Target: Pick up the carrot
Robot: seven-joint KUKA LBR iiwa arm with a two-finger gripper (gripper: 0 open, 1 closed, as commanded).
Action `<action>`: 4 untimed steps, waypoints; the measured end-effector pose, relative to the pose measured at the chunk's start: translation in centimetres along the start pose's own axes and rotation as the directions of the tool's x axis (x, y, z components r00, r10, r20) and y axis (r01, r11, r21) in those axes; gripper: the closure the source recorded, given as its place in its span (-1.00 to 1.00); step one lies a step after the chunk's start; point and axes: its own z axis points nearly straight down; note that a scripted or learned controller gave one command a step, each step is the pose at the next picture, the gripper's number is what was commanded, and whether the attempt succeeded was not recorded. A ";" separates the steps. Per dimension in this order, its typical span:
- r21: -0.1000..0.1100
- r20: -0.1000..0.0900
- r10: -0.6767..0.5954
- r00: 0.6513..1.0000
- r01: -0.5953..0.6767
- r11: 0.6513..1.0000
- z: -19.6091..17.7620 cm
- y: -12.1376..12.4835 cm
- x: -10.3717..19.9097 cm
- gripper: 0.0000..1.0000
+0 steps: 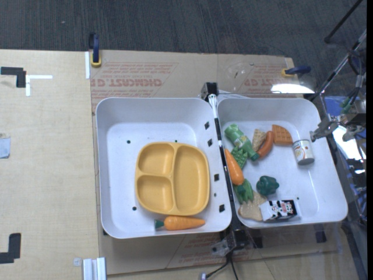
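Item: orange plastic carrot with green stub (179,222), lying at 6 o'clock of the left white bin (111,174), just beside the yellow three-compartment tray (172,177). Pincer (322,130) at 3 o'clock over the right bin; whether spread or pressed together cannot be told. Step judged: approach not begun; next move calls for travel toward 8 o'clock.

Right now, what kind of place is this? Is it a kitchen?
Probably not a kitchen: more likely a robot test bench. Two white bins sit clamped on cardboard, holding toy food such as a carrot and a yellow divided plate.

Bright, even light with glare at the right bin's (326,156) far rim; the right edge looks perhaps slightly soft.
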 end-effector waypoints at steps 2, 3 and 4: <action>-0.004 -0.003 0.347 0.938 -0.347 0.938 13.9 3.1 2.5 -1.00; 0.003 -0.001 0.501 0.866 -0.501 0.865 17.9 5.2 6.4 -1.00; 0.001 -0.003 0.384 0.923 -0.384 0.923 17.9 0.3 0.9 -1.00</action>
